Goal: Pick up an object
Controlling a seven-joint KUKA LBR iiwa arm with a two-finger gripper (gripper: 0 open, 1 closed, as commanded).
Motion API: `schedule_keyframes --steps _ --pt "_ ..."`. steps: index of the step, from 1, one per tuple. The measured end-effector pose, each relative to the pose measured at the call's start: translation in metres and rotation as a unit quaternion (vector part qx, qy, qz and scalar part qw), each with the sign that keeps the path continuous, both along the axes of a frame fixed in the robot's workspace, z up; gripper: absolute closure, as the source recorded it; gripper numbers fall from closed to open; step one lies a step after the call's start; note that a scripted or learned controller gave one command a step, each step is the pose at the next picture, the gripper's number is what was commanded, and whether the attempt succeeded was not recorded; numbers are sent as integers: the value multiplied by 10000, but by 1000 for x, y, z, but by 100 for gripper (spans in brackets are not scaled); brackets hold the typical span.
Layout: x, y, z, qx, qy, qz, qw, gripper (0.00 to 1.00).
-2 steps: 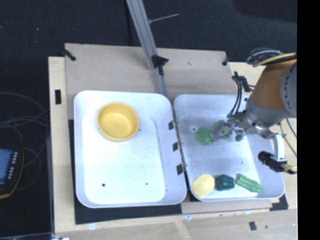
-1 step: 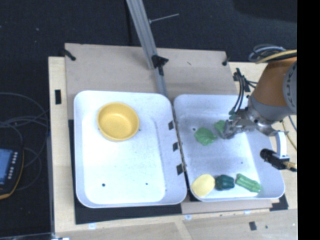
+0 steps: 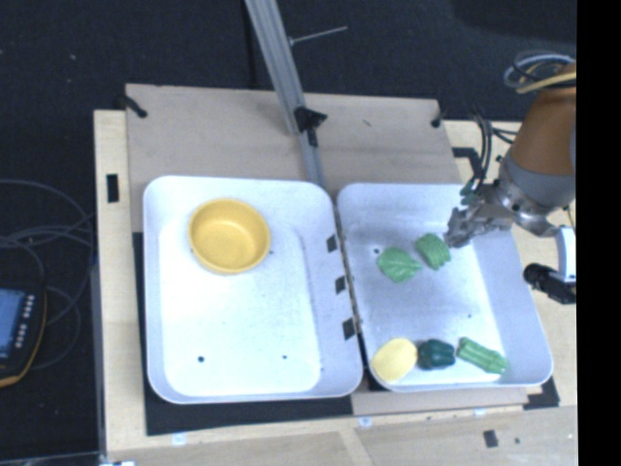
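End effector, grip state unclear, just beside green object in right bin

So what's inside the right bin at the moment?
The right bin holds two green pieces near the pincer, plus a yellow item, a dark green one and a green one. Anything under the pincer is hidden.

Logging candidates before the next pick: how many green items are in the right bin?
4: two beside each other mid-bin, a leafy piece and a chunk by the end effector; a dark one and a long one along the near wall.
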State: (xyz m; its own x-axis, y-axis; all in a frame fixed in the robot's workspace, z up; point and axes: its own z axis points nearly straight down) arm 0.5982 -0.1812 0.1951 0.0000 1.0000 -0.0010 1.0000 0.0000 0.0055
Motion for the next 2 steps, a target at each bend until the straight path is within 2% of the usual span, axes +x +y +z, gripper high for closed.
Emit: schedule_keyframes --steps 1,2 --pt "0 -1 11 5 19 -2 10000 100" --pt "-8 53 25 9 15 19 10000 100"
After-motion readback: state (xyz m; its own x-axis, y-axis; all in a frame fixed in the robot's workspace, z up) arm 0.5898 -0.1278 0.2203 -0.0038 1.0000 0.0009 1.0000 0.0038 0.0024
